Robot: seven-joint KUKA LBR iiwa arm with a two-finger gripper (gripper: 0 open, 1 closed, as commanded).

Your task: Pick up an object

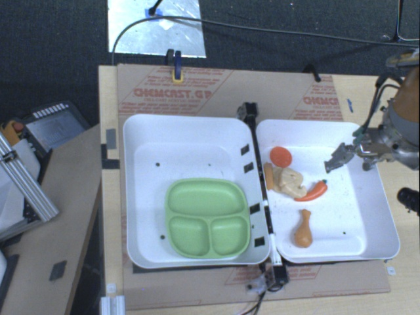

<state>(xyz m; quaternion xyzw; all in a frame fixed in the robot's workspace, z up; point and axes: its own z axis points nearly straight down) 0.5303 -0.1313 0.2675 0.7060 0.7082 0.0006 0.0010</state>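
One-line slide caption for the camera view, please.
Gripper hovers over right bin near red pepper; green tray in left bin.

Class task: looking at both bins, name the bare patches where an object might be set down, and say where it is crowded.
Left bin: bare floor behind the green tray. Right bin: bare floor right of the drumstick. Crowded: near the divider, where tomato, pale food piece and chili cluster.

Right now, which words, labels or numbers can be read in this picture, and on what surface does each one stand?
"CHEMCAST GP": red print on the brown board under the bins, behind the left bin; the last letters are uncertain.
"CHEMCAST": the same red print, slanted, on the board behind the right bin; blurred, only partly legible.
Red print on the board's front edge: too small to read.
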